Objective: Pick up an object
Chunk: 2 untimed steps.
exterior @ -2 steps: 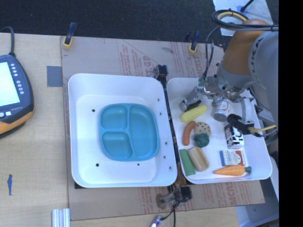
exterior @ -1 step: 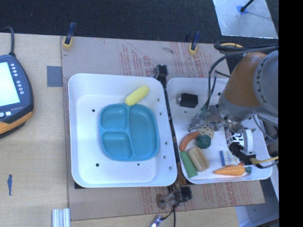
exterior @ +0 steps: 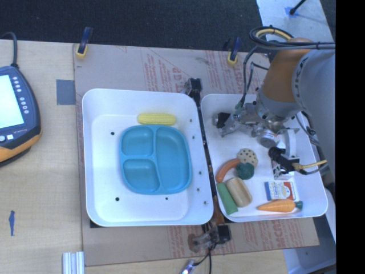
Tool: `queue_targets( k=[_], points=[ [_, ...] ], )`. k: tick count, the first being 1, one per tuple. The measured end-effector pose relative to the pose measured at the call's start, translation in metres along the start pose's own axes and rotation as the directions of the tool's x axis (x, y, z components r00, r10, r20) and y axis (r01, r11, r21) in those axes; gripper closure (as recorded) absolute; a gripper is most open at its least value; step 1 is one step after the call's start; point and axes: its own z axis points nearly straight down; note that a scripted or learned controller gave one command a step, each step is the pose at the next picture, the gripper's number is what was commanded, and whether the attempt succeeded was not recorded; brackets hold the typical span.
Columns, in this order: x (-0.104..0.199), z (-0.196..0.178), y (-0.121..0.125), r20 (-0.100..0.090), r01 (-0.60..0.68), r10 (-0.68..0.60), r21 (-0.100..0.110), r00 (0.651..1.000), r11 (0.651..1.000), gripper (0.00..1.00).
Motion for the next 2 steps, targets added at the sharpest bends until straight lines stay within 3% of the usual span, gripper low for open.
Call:
queue_targets(
  k=[1, 2],
  points=[
    [0.019, 0.0, 0.025, 0.0, 0.001, -0.001, 0.0, 1.0, 1.0, 0.0],
    [0.015, 0.001, -0.046, 0.002, 0.002, -0.002, 0.003, 1.0, 1.0, 0.0]
  ],
)
